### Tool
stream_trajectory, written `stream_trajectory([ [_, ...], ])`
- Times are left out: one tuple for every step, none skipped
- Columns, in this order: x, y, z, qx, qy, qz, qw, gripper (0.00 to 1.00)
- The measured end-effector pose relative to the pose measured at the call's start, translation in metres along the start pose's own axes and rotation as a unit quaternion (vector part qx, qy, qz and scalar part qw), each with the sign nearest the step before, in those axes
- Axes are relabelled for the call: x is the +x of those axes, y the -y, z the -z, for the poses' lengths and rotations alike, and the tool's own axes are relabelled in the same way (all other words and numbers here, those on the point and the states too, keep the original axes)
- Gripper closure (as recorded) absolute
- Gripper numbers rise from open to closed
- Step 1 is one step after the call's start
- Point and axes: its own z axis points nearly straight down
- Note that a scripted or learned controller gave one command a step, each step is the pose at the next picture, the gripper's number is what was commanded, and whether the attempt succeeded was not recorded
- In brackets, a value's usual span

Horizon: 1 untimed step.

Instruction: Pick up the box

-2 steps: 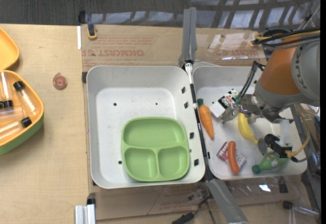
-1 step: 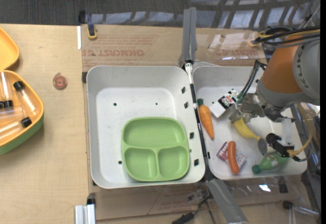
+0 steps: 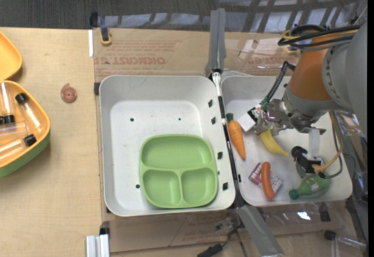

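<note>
Down in the right bin (image 3: 345, 183), end effector (image 3: 270, 117) grip unreadable; box (image 3: 258, 174) lies unlifted beside the hot dog (image 3: 267, 180).

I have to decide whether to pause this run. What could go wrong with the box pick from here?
1. The box lies partly under the hot dog, so a grasp might catch or drag that instead.
2. The gripper sits low over the banana, away from the box, and could nudge it or the carrot.
3. The green bottle is close by, crowding the approach.
</note>
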Motion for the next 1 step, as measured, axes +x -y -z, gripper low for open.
stream_trajectory([
  [0.026, -0.0048, 0.0929, 0.001, 0.001, -0.169, 0.9855, 1.0],
])
